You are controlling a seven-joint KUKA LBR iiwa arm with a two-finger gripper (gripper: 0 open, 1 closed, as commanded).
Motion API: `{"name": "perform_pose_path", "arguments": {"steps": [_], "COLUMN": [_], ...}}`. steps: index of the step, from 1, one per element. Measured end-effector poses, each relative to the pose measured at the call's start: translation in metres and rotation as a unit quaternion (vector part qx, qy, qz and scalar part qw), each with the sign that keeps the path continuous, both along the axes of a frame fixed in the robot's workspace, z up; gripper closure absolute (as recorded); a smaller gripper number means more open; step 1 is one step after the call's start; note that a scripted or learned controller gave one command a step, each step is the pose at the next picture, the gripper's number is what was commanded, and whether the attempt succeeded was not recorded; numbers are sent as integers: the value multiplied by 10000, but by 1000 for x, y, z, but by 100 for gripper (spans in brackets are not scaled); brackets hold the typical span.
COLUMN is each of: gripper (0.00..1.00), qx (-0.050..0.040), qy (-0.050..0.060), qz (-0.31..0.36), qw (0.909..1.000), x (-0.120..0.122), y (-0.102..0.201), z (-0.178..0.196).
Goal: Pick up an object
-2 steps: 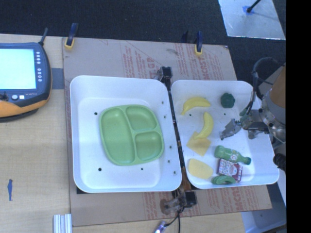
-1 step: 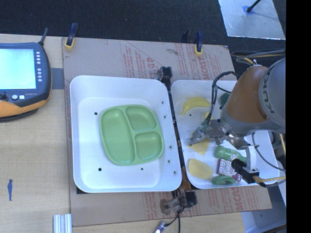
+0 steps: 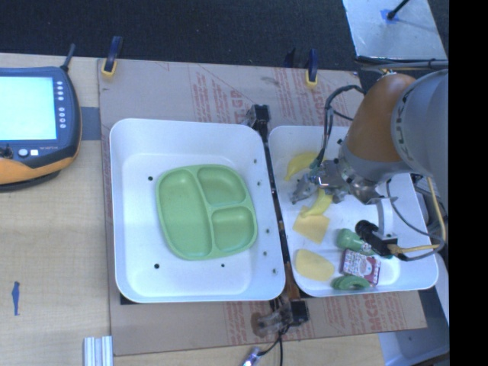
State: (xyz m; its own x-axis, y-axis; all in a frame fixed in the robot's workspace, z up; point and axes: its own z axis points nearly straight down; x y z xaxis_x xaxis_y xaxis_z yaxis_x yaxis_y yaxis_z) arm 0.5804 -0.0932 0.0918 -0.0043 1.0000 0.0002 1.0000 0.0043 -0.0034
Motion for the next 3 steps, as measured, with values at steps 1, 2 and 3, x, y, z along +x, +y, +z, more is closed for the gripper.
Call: {"name": "perform_pose_path", "arguments": {"steps": [1, 2, 3], "gripper": [0, 0, 0], "qx": [-3, 3, 1], "qy": [11, -3, -1], "qz": [4, -7, -1], "qw": [10000, 10000, 10000], "x": [-25, 29, 76], "y": [0, 0, -1], "z": [0, 0, 0]}}
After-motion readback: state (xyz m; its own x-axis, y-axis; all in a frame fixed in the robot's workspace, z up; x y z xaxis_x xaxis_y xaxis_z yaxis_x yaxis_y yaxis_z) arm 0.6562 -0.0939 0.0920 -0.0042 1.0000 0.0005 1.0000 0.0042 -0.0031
